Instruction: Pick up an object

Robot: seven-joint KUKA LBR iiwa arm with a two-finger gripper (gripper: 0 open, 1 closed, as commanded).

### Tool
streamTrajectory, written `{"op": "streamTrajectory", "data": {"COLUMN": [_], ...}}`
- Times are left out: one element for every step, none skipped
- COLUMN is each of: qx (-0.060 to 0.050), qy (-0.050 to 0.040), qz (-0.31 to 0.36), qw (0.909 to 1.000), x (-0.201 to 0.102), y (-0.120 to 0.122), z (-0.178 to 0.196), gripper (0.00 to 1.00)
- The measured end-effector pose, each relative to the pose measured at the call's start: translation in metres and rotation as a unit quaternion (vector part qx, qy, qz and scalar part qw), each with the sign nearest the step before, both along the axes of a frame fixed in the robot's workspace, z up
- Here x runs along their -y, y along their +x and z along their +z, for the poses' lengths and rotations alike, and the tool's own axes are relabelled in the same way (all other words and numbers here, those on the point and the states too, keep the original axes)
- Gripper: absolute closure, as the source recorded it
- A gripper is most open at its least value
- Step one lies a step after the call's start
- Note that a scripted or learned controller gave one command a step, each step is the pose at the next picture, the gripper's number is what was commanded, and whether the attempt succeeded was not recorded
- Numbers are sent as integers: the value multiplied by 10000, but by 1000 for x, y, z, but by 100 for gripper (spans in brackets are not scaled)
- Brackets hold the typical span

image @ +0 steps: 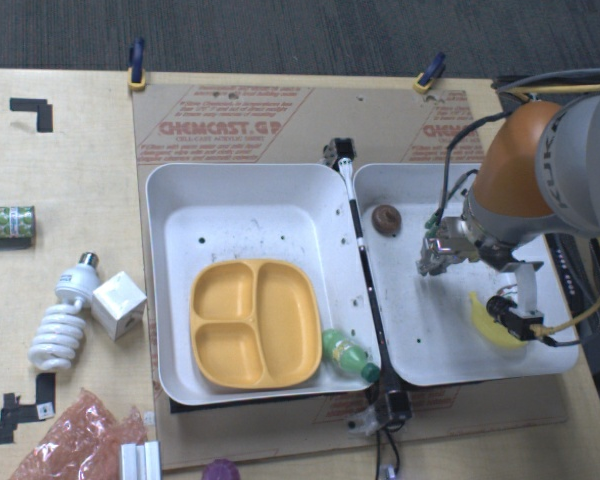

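Grey arm's gripper (436, 258) hovers over the right bin (410, 348), between brown knob (385, 219) and yellow banana (490, 325); grip state cannot be told.

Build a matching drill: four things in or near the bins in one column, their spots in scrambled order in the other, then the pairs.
Things:
1. yellow divided plate
2. green bottle
3. brown round object
4. banana

Places:
A. right bin, far end near the divider
B. left bin, near right corner
C. right bin, near right side, under the arm
D. left bin, middle of the floor

Pairs: 1-D, 2-B, 3-A, 4-C
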State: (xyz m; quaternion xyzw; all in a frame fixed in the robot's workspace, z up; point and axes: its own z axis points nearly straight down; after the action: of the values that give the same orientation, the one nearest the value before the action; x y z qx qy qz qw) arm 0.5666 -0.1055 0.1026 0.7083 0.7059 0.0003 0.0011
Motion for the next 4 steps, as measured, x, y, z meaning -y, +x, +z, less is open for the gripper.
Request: {"op": "streamTrajectory", "data": {"qx": [-7, -10, -1, -5], "qy": [0, 6, 1, -1], "qz": [16, 10, 19, 31], "qw": [10000, 10000, 10000, 10000], "x": [41, 34, 26, 5], "y": [50, -80, 6, 93], "z": [-10, -10, -10, -9], "gripper": [0, 0, 0, 0]}}
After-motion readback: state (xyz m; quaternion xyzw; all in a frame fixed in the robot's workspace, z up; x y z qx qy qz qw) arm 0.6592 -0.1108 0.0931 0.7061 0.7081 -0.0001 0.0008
